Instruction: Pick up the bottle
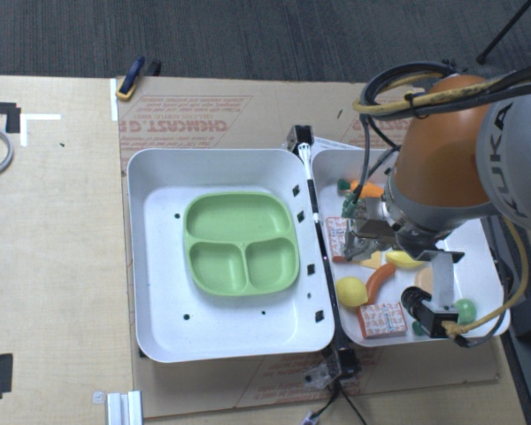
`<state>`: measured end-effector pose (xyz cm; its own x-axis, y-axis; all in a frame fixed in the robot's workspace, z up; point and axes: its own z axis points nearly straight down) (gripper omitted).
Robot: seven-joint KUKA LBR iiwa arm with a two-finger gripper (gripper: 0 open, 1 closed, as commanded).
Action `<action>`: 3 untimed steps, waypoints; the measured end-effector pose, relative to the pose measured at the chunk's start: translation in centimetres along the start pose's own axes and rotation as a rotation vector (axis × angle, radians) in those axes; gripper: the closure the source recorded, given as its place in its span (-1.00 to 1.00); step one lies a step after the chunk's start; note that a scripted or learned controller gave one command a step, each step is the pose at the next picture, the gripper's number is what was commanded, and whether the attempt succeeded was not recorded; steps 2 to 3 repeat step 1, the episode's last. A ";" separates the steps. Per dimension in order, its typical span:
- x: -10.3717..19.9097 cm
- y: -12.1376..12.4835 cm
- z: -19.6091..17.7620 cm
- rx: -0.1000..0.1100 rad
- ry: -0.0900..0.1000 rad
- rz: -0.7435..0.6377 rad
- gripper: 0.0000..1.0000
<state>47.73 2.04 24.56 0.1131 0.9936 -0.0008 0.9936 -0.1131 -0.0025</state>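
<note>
While the grey and orange arm [442, 149] covers much of the right bin [480, 253], the gripper [368, 230] hangs low over this bin's left part, above a red-and-white carton [336, 237]. Whether it is released or clenched, I cannot tell. A lemon [351, 290], a banana [404, 258] and a small printed box [382, 320] lie near it. Which thing there is the bottle, I cannot tell. The left bin [150, 264] bears a green divided plate [242, 242].

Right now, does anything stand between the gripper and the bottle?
Cannot tell: the arm covers much of the right bin, so where the bottle lies is unclear. The gripper hangs over clutter there: a yellow lemon, an orange piece and a red-and-white box lie beside it.
</note>
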 end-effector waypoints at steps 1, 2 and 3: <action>7.5 -0.9 5.4 0.000 0.000 0.000 1.00; 7.5 -0.9 5.4 0.000 0.000 0.000 1.00; 7.5 -0.9 5.4 0.000 0.000 0.000 1.00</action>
